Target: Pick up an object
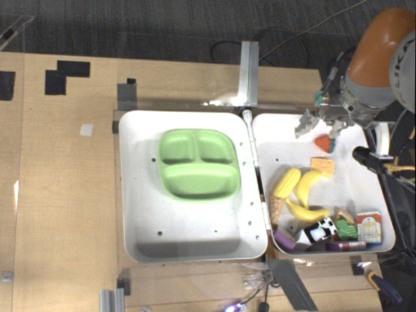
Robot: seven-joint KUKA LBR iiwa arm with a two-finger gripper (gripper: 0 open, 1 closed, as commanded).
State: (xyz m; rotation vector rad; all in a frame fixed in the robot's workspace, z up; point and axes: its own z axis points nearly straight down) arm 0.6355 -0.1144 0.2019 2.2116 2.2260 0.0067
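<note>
Target object: a small red-orange wedge-shaped piece (324,142) lay on the floor of the right white bin (279,130), near its far edge and just below the claw.
Claw: the claw (321,126) hung over that far part of the bin, its two grey fingers spread apart, one to the left and one right above the red piece; nothing sat between them.
Arm: the grey arm with its orange band (376,47) reached in from the right, wrist pointing down and leftward.
Writing: a small red and white carton (368,227) in the near right corner carried print too small to read.
Nearby: a tan square cracker-like block (322,166), yellow plastic bananas (300,190), a black and white toy (319,231) and a purple item (283,240) crowded the near half.
Left bin: the left white bin (140,239) held a green three-compartment plastic tray (197,163).
Tabletop: the light wooden tabletop (58,194) carried both bins.
</note>
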